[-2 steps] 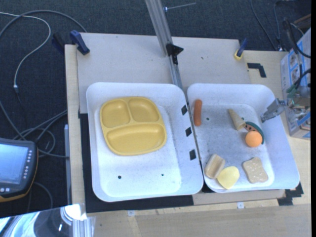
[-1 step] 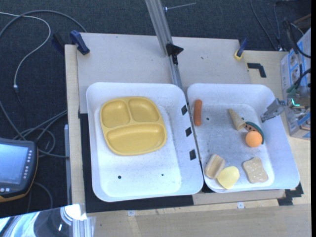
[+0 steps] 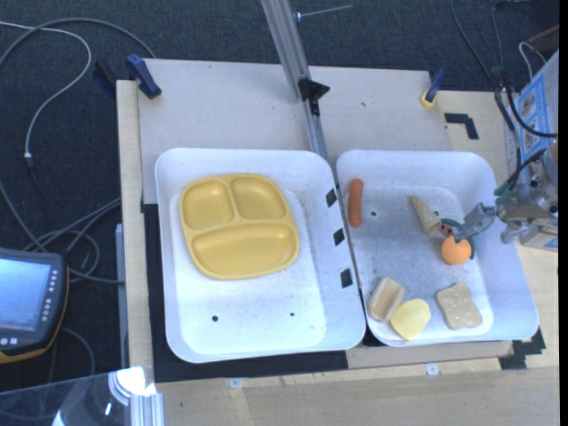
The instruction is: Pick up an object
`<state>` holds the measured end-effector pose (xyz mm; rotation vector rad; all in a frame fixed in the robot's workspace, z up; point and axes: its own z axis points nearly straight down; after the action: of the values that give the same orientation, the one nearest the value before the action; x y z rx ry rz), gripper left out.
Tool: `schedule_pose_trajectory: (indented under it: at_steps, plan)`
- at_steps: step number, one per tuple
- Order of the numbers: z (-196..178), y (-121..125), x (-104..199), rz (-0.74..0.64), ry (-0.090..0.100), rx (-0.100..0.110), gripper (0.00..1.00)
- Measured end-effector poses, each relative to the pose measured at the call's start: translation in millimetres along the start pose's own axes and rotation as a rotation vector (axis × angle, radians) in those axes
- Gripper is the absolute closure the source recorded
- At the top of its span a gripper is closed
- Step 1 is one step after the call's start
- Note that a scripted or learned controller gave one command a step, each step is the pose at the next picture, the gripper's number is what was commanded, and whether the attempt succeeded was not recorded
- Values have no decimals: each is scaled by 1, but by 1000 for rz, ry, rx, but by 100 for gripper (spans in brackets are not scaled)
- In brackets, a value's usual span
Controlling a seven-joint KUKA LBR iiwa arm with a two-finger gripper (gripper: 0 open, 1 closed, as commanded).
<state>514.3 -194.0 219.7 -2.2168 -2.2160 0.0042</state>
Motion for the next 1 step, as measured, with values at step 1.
schedule_pose_trajectory:
  at_steps: [1]
  plan:
    - [55,-10,5,0,1,0,0]
